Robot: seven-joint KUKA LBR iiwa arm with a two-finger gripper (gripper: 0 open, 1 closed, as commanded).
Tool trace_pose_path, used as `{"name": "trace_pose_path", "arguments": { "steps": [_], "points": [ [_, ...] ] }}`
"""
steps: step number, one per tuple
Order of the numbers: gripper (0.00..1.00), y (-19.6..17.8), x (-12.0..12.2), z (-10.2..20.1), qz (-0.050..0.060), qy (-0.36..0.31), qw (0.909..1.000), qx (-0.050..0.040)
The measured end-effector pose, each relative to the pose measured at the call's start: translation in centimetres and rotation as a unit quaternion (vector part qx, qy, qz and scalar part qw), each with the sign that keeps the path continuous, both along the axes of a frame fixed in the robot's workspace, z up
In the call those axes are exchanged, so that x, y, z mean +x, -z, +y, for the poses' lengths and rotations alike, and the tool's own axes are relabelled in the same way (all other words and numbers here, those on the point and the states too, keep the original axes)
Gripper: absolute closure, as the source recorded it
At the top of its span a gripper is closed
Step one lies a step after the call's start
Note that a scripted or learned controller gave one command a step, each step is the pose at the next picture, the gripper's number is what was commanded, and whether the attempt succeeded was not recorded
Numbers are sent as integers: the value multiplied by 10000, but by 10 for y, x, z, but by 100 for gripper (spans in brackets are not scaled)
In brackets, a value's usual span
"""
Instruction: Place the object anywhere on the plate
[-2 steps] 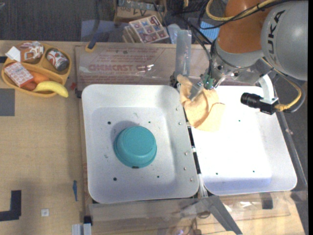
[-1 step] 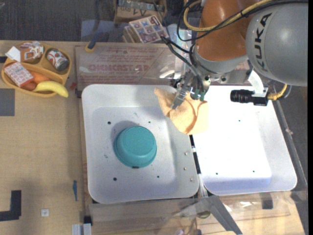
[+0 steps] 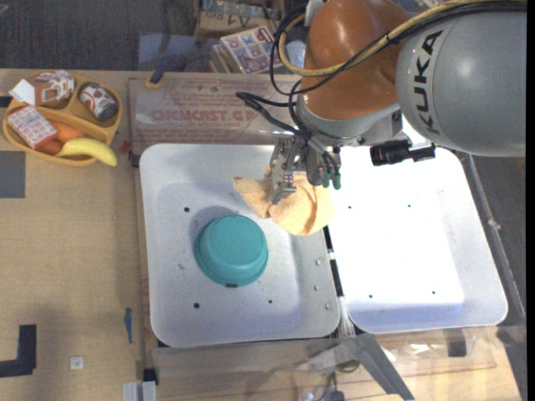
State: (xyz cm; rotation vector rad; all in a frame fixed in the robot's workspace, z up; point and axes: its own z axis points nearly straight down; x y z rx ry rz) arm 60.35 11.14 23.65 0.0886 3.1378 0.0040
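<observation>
Tan object (image 3: 288,207) by left bin's (image 3: 167,307) right edge

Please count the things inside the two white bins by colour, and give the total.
Teal: 1, an upturned bowl in the left bin
Tan-orange: 1, a soft floppy piece under the gripper, same bin
Total: 2

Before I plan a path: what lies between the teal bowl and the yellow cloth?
Only bare white bin floor between bowl and cloth, seen from above.
</observation>
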Motion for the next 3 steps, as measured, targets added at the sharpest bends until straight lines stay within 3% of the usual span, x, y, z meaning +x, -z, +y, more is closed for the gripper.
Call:
{"name": "trace_pose_path", "arguments": {
  "steps": [1,2,3],
  "points": [
    [100,0,-14,55,0,-305,9995,-1],
    [100,9,-14,106,-15,-302,9995,5],
    [0,8,-14,106,-22,-300,9995,7]
  ]
}}
